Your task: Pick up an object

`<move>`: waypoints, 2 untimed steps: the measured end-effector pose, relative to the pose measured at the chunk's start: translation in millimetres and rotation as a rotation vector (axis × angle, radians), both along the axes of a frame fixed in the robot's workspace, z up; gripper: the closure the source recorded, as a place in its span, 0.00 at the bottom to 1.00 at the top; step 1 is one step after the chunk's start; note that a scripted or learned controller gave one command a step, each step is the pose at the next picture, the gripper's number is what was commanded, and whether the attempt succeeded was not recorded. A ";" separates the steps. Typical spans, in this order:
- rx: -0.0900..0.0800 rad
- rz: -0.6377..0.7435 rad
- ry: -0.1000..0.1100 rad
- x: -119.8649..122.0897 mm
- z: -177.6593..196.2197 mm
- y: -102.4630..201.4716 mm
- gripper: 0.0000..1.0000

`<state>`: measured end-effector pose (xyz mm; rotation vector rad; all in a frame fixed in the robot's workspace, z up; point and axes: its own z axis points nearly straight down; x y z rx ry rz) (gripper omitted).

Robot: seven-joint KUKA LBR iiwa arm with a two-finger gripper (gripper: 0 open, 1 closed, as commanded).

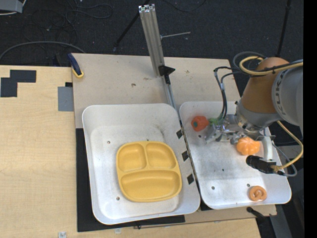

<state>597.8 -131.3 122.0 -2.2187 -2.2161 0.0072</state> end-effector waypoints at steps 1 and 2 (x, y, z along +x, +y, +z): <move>0.001 0.000 -0.006 1.6 -30.9 -0.2 0.00; 0.004 -0.002 -0.010 3.0 -18.5 0.3 1.00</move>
